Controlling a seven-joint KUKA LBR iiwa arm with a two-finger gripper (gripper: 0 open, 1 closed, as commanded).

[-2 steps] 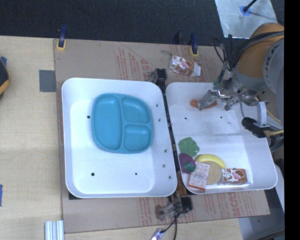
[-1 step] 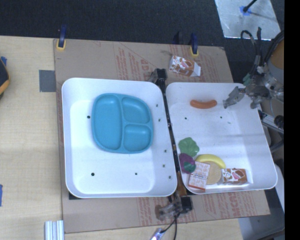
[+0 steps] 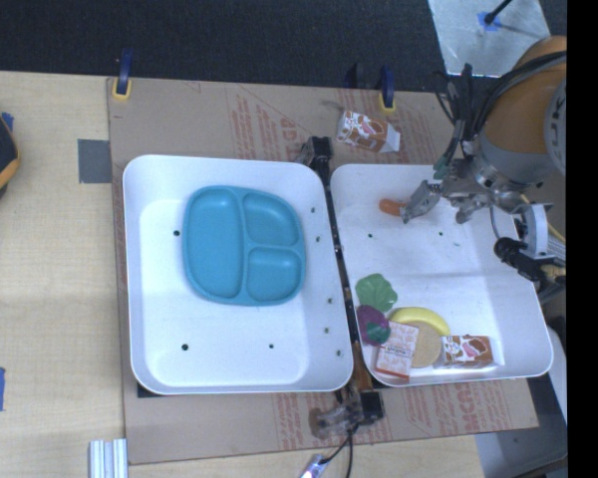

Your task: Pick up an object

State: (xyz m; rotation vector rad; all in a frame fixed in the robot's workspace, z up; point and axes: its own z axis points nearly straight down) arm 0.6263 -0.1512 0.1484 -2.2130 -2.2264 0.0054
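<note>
My gripper hangs over the far part of the right bin, its two dark fingers spread open with nothing between them. A small orange piece lies on the bin floor just left of the left fingertip, close to it but outside the fingers. Along the near edge of the same bin sit a green leafy toy, a purple one, a yellow banana and two printed packets.
The left bin holds a blue divided plate. Another printed packet lies on the cardboard behind the right bin. Clips pin the cardboard at the back. The arm's cables hang over the right bin's right side.
</note>
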